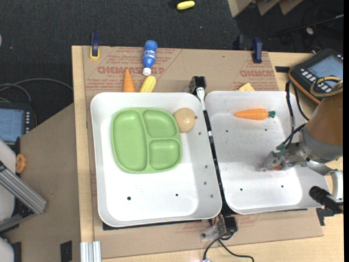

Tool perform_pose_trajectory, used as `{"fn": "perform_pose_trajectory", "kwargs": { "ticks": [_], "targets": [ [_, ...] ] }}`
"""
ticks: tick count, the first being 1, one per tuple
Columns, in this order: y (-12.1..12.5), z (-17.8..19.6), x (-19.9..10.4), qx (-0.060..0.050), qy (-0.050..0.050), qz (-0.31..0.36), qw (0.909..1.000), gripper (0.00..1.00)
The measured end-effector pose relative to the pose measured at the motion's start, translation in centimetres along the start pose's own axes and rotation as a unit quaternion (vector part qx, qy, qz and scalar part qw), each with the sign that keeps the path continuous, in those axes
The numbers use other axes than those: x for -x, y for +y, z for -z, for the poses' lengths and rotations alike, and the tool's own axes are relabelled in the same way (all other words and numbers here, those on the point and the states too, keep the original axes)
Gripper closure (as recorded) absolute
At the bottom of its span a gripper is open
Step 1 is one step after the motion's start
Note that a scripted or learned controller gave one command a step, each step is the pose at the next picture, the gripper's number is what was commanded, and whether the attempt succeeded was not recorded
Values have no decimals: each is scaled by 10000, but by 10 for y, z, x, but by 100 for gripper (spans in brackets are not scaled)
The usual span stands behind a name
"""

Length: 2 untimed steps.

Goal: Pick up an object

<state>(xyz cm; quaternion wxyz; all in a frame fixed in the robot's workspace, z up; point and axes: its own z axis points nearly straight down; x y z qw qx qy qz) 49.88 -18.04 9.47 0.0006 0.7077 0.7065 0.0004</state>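
Two bins [218,195]: placed side by side.
Carrot [252,114]: laid in right bin.
End effector [271,164]: lowered there; grip state cannot be told.

Two shallow white bins are sitting side by side: the left bin [109,162] and the right bin [245,192]. One green divided plate [146,140], with three compartments, and one tan ball [185,119] are lying in the left bin. One orange carrot [252,114] is lying in the right bin. Behind the bins, one blue-and-white bottle [149,57], one orange cone [128,81] and one yellow corn cob [148,84] are resting on the board. One yellow object [186,5] is lying on the floor.
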Motion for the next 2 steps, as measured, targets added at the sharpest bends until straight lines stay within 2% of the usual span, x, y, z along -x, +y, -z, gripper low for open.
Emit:
{"fn": "perform_pose_trajectory", "kwargs": {
  "ticks": [1, 2],
  "targets": [
    [44, -11, -74, 12, 11, 50, 10000, 100],
    [55, 97, -141, 56, 13, 53, 10000, 100]
  ]
}}
